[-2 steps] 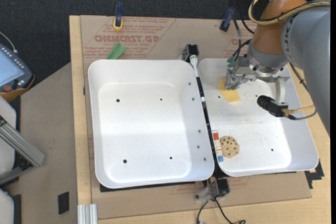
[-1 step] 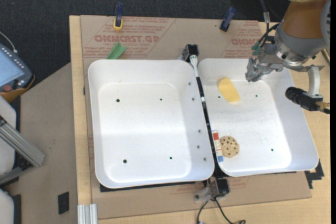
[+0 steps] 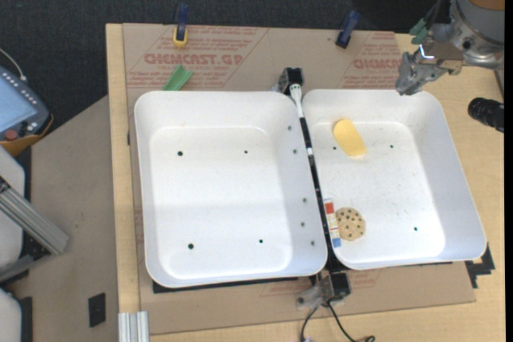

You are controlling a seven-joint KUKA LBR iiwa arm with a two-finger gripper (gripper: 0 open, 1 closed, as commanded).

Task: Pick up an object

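**End effector hanging at the far corner, both objects lying well away from it**

The biggest risk is sitting in the geometry. The end effector [image 3: 414, 76] is hovering over the far right corner of the right bin [image 3: 449, 172], right at the rim, and a straight descent from there is looking likely to strike the bin wall or close on nothing. The yellow object [image 3: 349, 138] is lying in the far half of that bin, toward its left edge; it is looking smooth and rounded, so a pinch off its middle is probably going to squirt it sideways. The cookie [image 3: 349, 224] is resting near the bin's near left corner, close to the wall, and, being flat, is leaving little for fingers to catch.

The end effector is touching nothing and carrying nothing between its tips; whether those tips are apart or together I cannot tell. The left bin [image 3: 160, 196] is sitting just beside the right one.
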